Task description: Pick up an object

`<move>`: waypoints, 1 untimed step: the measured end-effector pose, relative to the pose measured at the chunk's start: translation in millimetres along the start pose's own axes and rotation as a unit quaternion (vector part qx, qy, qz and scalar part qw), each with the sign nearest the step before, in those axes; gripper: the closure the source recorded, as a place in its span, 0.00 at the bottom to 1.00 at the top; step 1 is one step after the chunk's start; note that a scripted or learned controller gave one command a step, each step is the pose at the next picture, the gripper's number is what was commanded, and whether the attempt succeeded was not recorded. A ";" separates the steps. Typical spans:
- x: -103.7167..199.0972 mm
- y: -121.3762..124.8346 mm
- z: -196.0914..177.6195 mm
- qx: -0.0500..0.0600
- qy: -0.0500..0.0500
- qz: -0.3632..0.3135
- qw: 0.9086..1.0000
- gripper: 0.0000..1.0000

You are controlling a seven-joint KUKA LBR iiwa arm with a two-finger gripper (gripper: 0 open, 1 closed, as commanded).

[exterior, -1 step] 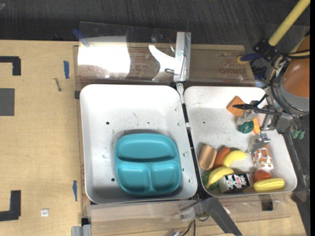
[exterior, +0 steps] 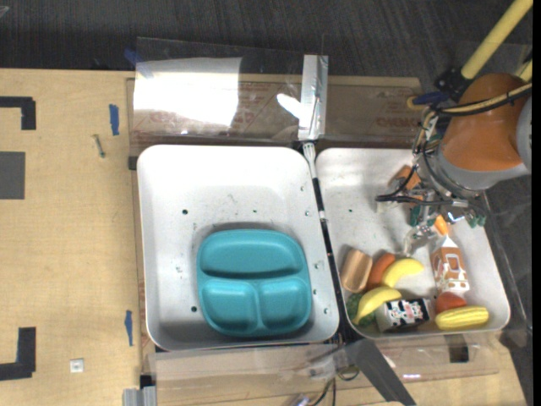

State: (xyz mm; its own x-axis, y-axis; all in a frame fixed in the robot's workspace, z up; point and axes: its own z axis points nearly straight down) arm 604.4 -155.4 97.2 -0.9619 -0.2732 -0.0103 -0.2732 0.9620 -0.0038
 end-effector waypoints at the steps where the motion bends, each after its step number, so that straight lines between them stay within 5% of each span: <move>1: 67.2 22.9 6.9 0.000 0.000 0.044 0.999 0.00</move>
State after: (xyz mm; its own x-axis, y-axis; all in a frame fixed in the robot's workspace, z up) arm 533.6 -151.7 89.5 -0.9822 -0.1878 -0.0101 -0.1878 0.9822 -0.0033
